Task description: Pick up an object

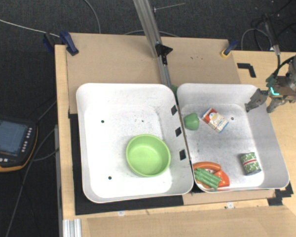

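My gripper hangs over the upper right corner of the right bin, open, with nothing between its fingers. In that bin lie a small white and red carton, a green round fruit against the left wall, a green can near the front right, and an orange dish with green pods at the front left. The carton is the nearest thing to the gripper, a hand's width to its left. A green bowl sits in the left bin.
A slanted metal pole runs from the top down to the gap between the bins. Blue and orange clamps grip the board's back corners. A handheld pendant lies off the bench at left.
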`<state>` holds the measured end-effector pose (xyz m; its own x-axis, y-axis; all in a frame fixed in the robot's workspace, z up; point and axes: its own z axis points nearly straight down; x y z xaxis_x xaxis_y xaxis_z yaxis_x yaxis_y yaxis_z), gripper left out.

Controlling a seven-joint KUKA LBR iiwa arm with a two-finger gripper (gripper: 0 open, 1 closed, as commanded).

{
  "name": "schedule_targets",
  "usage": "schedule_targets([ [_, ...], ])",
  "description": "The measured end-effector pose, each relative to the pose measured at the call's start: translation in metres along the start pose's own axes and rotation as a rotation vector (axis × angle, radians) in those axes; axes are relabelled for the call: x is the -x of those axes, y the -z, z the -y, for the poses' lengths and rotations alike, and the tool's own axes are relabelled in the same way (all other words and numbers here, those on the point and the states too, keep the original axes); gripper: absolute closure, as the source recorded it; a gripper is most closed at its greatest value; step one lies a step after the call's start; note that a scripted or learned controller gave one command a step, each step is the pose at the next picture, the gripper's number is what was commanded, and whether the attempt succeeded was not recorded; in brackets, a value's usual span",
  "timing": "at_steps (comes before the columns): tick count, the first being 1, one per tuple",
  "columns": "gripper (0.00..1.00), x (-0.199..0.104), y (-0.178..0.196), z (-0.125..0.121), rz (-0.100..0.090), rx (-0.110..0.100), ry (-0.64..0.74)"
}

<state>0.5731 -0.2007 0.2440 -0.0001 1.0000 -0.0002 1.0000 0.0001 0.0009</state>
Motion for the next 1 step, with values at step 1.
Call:
schedule_targets([
  [1,0.0,0.0,-0.0001,0.0,0.0,0.0,0.0],
])
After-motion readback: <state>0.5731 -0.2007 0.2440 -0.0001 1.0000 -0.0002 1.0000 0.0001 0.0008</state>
